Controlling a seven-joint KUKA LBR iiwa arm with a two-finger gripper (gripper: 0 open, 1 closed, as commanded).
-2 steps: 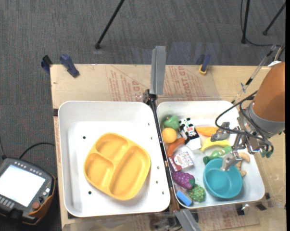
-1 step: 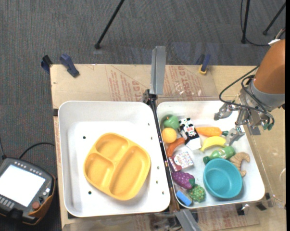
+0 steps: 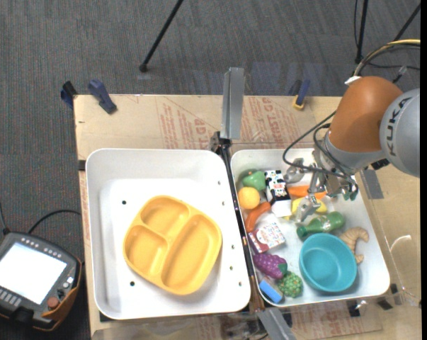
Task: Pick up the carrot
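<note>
The carrot [image 3: 255,217] is a short orange piece lying slantwise near the left wall of the right bin [image 3: 378,275], just below a yellow ball [image 3: 248,197]. My gripper [image 3: 314,202] hangs low over the middle of the same bin, to the right of the carrot and apart from it. It is above a small yellow item [image 3: 302,206] and beside a green vegetable [image 3: 320,224]. Nothing shows between its tips. The arm's orange band [image 3: 363,113] rises behind it.
A white and red packet [image 3: 270,234] lies right next to the carrot. Purple grapes [image 3: 270,264], broccoli [image 3: 292,285], a teal bowl [image 3: 328,262] and a black-and-white toy [image 3: 275,184] crowd the right bin. The left bin [image 3: 103,190] holds a yellow divided plate [image 3: 173,243].
</note>
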